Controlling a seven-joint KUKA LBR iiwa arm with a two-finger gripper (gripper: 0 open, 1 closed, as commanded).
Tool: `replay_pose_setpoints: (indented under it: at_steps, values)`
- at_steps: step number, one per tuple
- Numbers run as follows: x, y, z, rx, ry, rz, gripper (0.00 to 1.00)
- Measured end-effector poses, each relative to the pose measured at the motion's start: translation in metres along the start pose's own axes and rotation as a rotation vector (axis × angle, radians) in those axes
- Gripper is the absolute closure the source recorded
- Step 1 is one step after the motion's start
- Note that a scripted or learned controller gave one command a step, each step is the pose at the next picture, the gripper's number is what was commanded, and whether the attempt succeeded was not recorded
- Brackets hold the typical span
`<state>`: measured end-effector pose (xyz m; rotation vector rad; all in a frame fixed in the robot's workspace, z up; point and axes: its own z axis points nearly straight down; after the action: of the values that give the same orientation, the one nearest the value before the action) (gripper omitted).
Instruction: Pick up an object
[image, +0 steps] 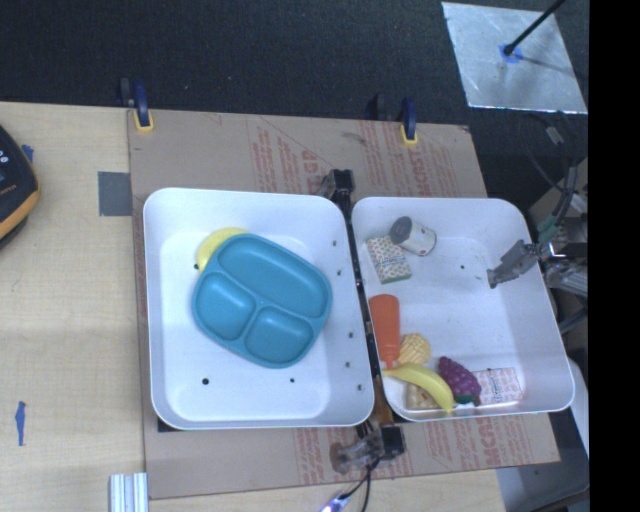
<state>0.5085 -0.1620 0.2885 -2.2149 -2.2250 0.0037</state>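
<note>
Gripper (508, 265): over right bin (520, 330), touching no object; jaw state cannot be told.
Writing: red print on cardboard (290, 135), unreadable.

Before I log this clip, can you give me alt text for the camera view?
Two white bins sit side by side: the left bin holds a blue divided plate over a yellow item; the right bin holds a banana, grapes, an orange block and a small can. The gripper hovers at its right edge.
</note>
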Motion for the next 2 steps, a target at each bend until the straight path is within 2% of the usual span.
replay_pose_setpoints:
  at_steps: [1,2]
  values:
    - [0.026,0.045,0.132,0.003,0.0,-0.001,0.0]
    - [0.061,0.091,0.197,0.002,0.0,-0.002,0.0]
